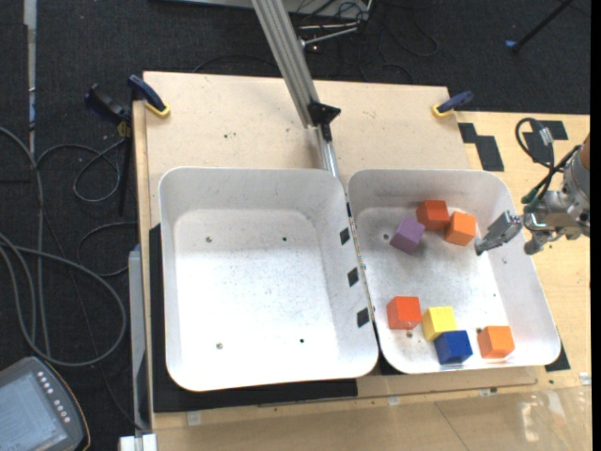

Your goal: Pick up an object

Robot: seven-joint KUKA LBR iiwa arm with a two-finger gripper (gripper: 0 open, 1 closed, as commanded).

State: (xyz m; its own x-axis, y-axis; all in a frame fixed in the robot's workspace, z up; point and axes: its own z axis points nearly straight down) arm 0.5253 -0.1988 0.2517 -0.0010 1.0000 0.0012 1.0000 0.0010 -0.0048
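The right bin (427,176) holds several small cubes. A purple cube (408,235), an orange cube (433,214) and a lighter orange cube (460,227) cluster at its far side. Along the near side lie a red-orange cube (404,311), a yellow cube (438,322), a blue cube (453,346) and an orange cube (495,341). My gripper (517,237) hangs over the bin's right rim, just right of the lighter orange cube. It is open, with nothing between its fingers.
The left bin (254,280) sits beside the right one, and black tape marks run along their shared wall. A slanted metal pole (286,54) crosses the back of the bench. Blue-and-yellow clamps (148,95) grip the board's far corners.
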